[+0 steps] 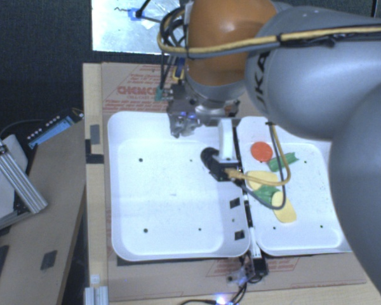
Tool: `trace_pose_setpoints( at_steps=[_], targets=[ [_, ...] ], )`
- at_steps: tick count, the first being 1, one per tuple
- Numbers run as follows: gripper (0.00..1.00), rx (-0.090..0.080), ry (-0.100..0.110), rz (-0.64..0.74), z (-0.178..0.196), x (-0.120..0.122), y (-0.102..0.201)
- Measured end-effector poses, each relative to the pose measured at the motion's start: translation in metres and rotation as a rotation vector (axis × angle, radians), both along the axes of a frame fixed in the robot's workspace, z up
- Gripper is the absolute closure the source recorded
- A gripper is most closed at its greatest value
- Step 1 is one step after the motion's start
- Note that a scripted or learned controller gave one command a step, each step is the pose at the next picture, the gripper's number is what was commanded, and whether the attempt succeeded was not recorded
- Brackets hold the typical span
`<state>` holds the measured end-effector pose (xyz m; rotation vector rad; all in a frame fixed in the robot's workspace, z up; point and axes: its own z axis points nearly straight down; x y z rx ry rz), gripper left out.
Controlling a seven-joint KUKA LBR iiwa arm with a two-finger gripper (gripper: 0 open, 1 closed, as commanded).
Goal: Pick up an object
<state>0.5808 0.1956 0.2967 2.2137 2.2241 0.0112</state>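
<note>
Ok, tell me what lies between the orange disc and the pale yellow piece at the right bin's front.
In the camera view: a yellow strip and a dark green piece, lying close together.

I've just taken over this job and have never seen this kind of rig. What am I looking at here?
This is a single camera fixed overhead, looking down at a slant. The big grey shape with the orange band is a robot arm reaching in from the right. Its hand hangs over the far edge of the left bin. The right bin holds a small pile: an orange disc, green pieces and yellow pieces. From this angle I cannot tell whether the hand grips anything.
</note>
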Motion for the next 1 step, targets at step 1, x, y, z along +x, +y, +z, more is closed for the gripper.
trace_pose_setpoints(
  at_steps=[1],
  targets=[
    [1.00,0.003,-0.009,0.000,0.1234,0.0073,0.0011]
  ],
)
